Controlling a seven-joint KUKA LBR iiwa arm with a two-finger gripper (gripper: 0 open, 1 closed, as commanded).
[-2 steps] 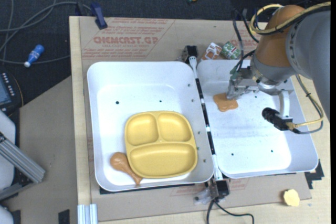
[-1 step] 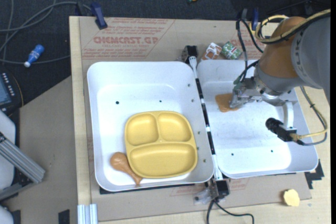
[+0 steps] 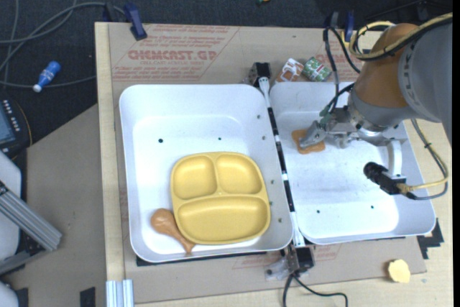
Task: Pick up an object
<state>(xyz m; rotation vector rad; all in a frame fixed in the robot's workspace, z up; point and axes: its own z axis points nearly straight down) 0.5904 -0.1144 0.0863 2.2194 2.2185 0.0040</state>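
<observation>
Over at the right of the frame the grey arm [image 3: 402,75], with its orange band, bends down into the right-hand white bin [image 3: 345,216]. Its gripper [image 3: 322,131] sits low near that bin's upper left corner, just beside a small flat orange-tan piece [image 3: 310,142] lying on the bin floor. The metal fingertips look to be touching the piece's upper edge, but from this angle I cannot tell how far apart they stand or whether they have hold of anything. A black cable connector [image 3: 381,177] hangs below the wrist over the middle of the bin.

The left-hand white bin [image 3: 144,118] holds a yellow three-compartment plate [image 3: 218,198] in its lower half, with an orange toy drumstick [image 3: 169,225] tucked against the plate's lower left edge.

Above the right bin, on the bench, sit small crumpled packets [image 3: 307,69]. A yellow lump [image 3: 398,270] lies at the lower right, and a blue bottle [image 3: 48,74] lies on the floor at far left.
</observation>
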